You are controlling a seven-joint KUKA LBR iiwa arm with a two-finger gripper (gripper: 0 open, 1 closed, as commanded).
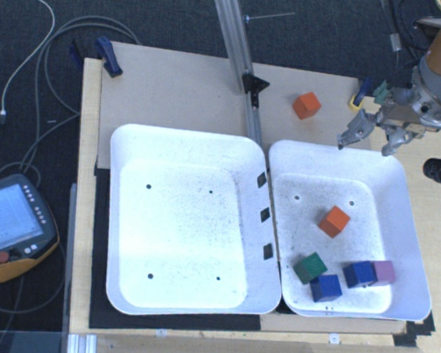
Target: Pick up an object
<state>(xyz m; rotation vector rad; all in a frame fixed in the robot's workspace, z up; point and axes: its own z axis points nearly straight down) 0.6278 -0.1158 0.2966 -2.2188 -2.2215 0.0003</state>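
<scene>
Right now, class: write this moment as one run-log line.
gripper: open, holding nothing, above right bin's far rim | right bin: orange cube, green, two blue, pink cubes

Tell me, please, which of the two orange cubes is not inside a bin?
The orange cube on the bench, behind the right bin and left of the gripper. The other orange cube lies inside that bin.

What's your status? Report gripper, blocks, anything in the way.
Gripper open, nothing held, above right bin's far rim. Orange block nearest in bin; green, two blue, pink at near edge. Path clear.
</scene>
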